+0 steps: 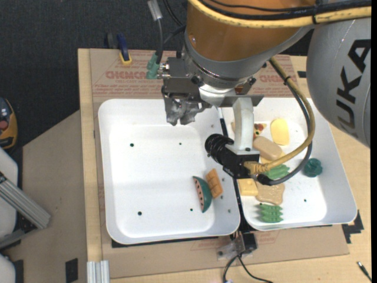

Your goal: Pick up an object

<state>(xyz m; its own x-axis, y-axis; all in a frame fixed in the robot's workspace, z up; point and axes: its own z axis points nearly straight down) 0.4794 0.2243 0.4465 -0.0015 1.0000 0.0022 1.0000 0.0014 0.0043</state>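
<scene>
While pincer (180, 112) state unclear: watermelon slice (202, 194), cracker (214, 183) in left bin (118, 158).

White bins (118, 158), green-rimmed watermelon slice (203, 194), yellow lemon (280, 131), teal ball (312, 168).

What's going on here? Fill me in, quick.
A grey robot arm with an orange band reaches in over two white bins. Its hand hangs above the back of the left bin, with nothing seen between its fingers. In that bin, a watermelon slice and a small orange piece lie near the right wall. The right bin holds a pile of toy food, including a yellow piece and a teal ball. Nothing is picked up yet.
</scene>
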